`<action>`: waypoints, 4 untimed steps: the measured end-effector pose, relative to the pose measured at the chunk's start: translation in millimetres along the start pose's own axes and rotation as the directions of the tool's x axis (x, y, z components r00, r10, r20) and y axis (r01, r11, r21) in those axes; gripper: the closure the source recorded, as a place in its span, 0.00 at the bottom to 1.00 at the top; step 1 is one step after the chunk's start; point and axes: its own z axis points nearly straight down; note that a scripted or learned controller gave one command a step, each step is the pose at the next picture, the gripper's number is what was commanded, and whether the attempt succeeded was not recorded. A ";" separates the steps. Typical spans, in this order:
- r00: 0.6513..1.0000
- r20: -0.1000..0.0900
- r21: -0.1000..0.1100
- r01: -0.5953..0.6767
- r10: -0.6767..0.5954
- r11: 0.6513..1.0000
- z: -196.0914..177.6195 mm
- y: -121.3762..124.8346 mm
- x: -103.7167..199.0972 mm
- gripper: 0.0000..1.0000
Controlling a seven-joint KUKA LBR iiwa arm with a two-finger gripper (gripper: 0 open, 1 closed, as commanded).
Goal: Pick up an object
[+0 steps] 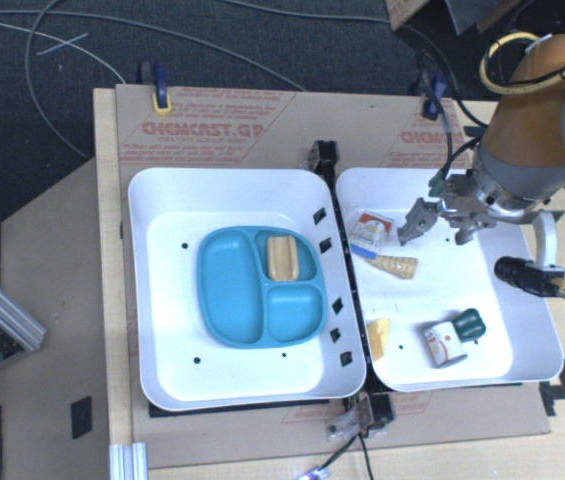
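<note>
Two white bins on the surface (pixel 112 268). Arm (pixel 537 108) comes in from 3 o'clock, over the right bin (pixel 522 348).

Claw (pixel 440 223) hangs over the right bin's upper half, fingers spread wide, nothing between them. One fingertip (pixel 409 230) points toward 8 o'clock, just beside a small packet (pixel 370 231) with red and white print. The other fingertip (pixel 465 232) sits at 3 o'clock of the first.

Right bin contents: the packet near the 10 o'clock corner; a tan ridged cone (pixel 395 265) just below it, toward 5 o'clock, with a blue strip (pixel 361 252) touching its left end; a yellow block (pixel 377 336) at the bin's 7 o'clock edge; a white box (pixel 444 344) with red marks at 5 o'clock, touching a green cap (pixel 469 323) on its upper right. None of these is lifted.

Left bin (pixel 162 208): blue divided tray (pixel 232 288) in the middle, a tan bread-like piece (pixel 281 258) in its upper right compartment.

Blue and yellow clamp (pixel 161 86) at the board's 11 o'clock corner.
</note>
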 end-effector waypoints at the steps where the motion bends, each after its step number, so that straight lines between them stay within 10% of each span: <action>1: 1.000 0.001 -0.014 0.003 -0.003 1.000 -7.2 3.0 0.1 0.00; 4: 1.000 0.001 -0.011 0.002 -0.002 1.000 111.7 -16.0 -2.7 0.00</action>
